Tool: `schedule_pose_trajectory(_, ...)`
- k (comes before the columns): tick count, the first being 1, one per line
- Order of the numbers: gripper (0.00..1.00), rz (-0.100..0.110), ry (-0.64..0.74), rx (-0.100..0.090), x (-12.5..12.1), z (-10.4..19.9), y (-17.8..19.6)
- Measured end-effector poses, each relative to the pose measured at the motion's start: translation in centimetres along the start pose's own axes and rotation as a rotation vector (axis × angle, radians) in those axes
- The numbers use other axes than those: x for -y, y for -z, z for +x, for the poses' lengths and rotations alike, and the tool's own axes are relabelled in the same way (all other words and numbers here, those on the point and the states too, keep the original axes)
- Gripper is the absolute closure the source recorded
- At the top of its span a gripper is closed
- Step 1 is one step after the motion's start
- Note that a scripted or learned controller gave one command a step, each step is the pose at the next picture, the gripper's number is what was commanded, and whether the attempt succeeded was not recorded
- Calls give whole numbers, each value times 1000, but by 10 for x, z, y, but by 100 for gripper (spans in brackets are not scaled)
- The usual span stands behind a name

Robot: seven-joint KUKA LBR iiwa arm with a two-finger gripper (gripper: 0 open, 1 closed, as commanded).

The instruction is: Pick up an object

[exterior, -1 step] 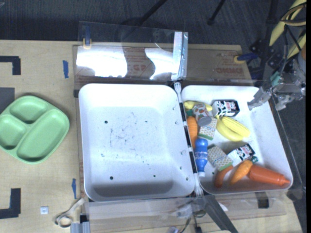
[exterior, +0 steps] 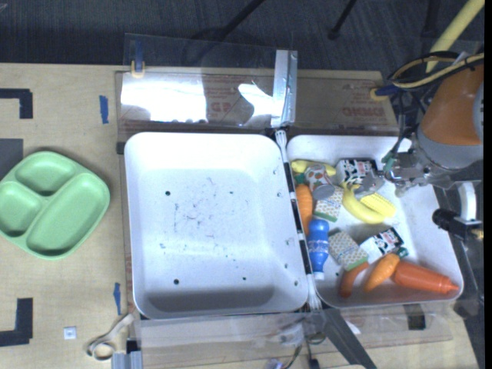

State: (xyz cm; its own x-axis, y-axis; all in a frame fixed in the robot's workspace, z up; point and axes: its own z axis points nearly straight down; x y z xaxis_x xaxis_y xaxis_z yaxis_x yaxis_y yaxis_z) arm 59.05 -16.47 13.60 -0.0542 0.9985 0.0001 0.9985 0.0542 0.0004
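Your pincer [exterior: 382, 172] sits low in the right bin [exterior: 430, 146]; whether it is apart or together you cannot tell. Just beside it lie a banana [exterior: 369, 206] and a carton [exterior: 354, 171], so crowding may cause a slipped grasp. The left bin [exterior: 207, 221] lies well beyond.

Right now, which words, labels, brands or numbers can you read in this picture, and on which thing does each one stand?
None can be read for certain.
Cardboard behind the bins: red print, too blurred to read.
Blue bottle: label too small to read.
Black-and-white carton: pattern, no legible text.
Small packet: dark marks, illegible.
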Motion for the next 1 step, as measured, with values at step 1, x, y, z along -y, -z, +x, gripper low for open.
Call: schedule_pose_trajectory(1,0,-2,-28,0,-17,6,-49)
